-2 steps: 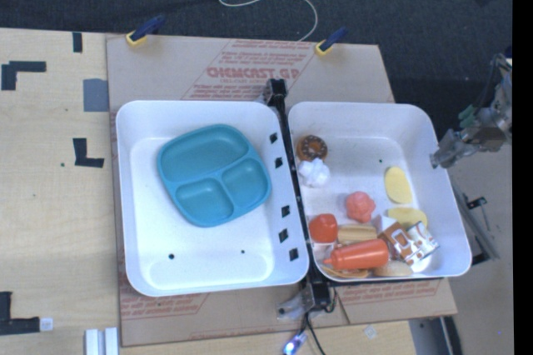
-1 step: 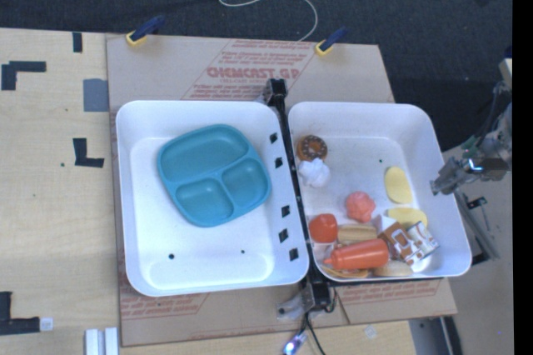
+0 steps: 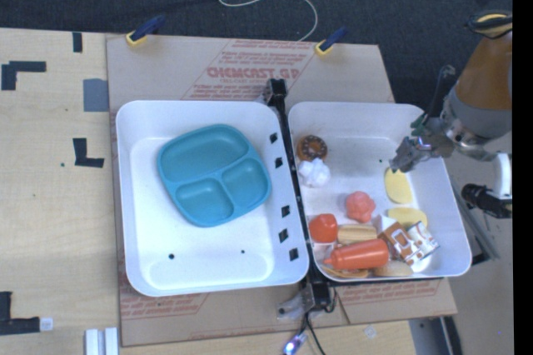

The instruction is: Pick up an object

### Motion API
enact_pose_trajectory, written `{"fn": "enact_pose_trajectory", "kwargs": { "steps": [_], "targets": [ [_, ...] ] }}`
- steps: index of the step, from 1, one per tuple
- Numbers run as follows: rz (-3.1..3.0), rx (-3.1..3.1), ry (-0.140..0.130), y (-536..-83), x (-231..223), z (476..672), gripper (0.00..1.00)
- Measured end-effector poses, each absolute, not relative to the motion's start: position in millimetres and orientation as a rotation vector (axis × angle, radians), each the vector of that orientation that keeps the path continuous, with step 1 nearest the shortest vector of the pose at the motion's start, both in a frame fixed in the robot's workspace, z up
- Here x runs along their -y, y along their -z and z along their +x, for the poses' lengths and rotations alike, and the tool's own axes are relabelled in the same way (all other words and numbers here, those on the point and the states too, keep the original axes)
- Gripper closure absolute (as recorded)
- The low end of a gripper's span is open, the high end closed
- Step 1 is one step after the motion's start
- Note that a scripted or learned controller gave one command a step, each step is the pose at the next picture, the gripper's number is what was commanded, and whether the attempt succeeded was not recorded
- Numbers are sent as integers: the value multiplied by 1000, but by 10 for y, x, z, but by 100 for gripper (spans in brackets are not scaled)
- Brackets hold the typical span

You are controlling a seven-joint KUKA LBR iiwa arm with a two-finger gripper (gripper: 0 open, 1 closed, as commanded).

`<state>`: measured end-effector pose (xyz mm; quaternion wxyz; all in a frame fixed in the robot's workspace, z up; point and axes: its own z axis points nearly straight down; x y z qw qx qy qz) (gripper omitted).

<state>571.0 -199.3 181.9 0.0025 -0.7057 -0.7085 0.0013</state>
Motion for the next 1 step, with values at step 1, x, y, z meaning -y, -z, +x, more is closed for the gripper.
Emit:
{"fn": "enact_pose_trajectory", "kwargs": {
  "steps": [1],
  "targets": [
    [-2225,2218,-3,-2281,2257,5163,100]
  ]
}}
